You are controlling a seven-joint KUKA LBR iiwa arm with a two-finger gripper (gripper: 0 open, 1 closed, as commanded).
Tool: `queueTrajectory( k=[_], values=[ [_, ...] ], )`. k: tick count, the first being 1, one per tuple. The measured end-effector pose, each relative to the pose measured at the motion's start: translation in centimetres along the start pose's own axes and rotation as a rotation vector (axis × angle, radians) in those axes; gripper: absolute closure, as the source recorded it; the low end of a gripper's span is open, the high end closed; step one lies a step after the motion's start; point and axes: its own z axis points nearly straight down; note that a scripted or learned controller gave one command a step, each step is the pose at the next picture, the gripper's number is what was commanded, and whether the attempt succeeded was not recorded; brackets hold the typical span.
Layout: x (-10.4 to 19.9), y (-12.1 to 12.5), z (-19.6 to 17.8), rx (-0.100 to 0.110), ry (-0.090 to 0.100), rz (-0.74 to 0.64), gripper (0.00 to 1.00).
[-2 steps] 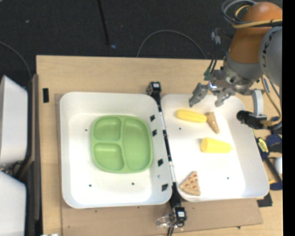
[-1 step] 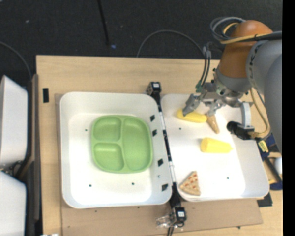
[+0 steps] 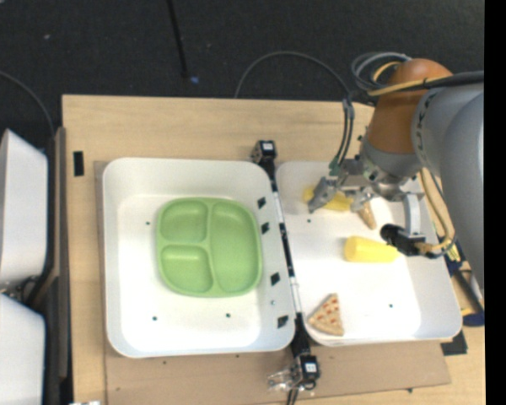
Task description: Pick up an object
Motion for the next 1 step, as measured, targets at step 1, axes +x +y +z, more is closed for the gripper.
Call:
queueTrajectory(
  k=[1],
  values=[
    [-0.06, 0.2, -1.45, -0.008, 0.0, 0.001, 1.0]
  ],
)
